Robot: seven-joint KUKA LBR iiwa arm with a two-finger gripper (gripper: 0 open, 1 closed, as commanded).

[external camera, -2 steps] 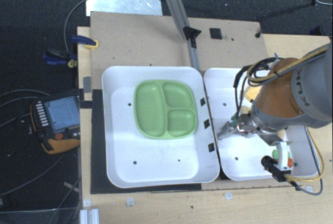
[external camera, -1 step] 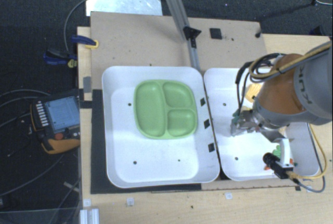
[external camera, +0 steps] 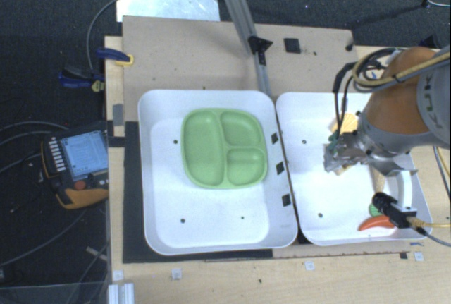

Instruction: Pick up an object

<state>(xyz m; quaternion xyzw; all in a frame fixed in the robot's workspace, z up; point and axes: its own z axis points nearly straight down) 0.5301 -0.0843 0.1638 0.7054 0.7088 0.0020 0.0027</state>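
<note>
Gripper hangs low over the right bin, beside a yellow object; how its jaws stand cannot be told. An orange and green object lies near that bin's front corner. A green divided plate sits in the left bin.

The left bin lies open around the green divided plate; the right bin's left half is bare, the arm crowding its right side

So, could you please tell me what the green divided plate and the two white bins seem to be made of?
Green divided plate: probably moulded plastic, matte, with soft rounded compartment ridges and even colour. White bins: likely thin plastic, smooth with rounded corners, though the material is unclear.
</note>
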